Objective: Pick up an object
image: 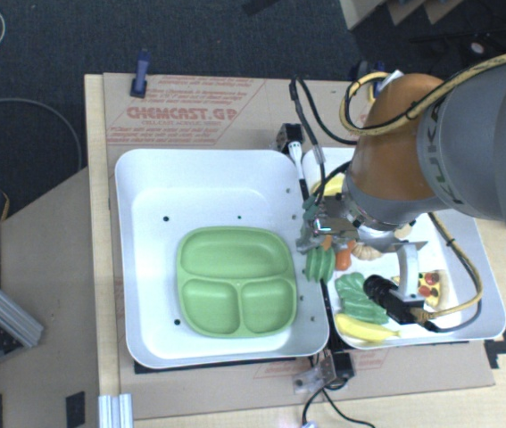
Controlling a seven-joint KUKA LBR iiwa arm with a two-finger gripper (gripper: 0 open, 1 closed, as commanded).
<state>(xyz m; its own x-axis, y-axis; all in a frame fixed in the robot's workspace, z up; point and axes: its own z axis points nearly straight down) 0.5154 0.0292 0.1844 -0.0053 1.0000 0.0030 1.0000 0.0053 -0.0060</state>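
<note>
Gripper point(320, 239) low over right bin's point(489, 301) left edge, above green toy point(319, 264); open or closed, cannot tell. Best centre on toy, clear of bin wall.

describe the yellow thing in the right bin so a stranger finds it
Take the white bin on the view's right, under the arm. Along its near edge, just below a green piece, lies the yellow thing. It alone is yellow and curved like a banana; its neighbours are green.
</note>
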